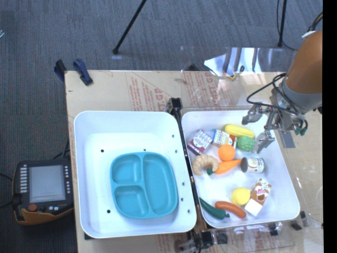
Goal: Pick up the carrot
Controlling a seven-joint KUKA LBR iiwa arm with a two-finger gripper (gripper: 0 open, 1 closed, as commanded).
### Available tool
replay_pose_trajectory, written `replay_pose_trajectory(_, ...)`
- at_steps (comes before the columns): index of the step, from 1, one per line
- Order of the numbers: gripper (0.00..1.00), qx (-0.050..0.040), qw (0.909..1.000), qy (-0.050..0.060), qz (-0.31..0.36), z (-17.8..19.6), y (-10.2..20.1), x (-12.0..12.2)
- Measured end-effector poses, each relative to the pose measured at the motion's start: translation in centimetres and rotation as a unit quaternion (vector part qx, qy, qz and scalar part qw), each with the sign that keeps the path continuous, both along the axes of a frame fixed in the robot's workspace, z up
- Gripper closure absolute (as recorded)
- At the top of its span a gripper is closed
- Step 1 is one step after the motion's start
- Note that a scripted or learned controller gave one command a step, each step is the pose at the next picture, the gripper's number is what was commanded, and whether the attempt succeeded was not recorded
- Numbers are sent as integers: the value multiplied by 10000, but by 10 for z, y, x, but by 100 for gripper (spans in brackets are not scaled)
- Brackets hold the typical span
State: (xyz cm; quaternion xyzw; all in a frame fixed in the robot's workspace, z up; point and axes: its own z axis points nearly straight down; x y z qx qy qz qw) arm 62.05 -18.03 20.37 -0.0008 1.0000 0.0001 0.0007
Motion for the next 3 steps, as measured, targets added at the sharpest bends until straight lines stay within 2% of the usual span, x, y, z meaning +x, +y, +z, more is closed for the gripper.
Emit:
replay_pose_trajectory(1,0,21,9954,25,952,-119,22,-12)
replay_pose_trajectory(2,0,10,9987,11,-506,-116,70,-56)
replay_pose_trajectory(3,0,4,9777,21,-2101,-117,77,-101)
